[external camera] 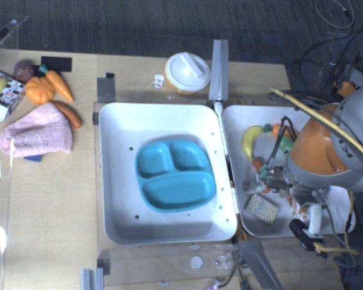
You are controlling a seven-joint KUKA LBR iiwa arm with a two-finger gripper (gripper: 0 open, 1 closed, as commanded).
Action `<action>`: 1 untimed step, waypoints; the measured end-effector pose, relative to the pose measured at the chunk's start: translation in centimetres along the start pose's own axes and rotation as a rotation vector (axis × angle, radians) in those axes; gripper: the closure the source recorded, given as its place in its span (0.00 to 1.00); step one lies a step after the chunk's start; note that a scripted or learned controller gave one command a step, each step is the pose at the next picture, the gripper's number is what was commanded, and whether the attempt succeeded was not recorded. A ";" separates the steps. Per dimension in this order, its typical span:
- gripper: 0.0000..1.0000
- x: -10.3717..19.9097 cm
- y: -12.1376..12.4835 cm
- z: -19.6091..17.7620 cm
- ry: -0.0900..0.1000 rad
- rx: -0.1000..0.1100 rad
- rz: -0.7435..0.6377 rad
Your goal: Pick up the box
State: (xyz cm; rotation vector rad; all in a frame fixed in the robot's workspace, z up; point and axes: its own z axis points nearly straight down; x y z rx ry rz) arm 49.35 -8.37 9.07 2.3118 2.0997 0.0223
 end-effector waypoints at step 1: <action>0.00 0.1 0.0 0.0 -0.001 0.000 0.235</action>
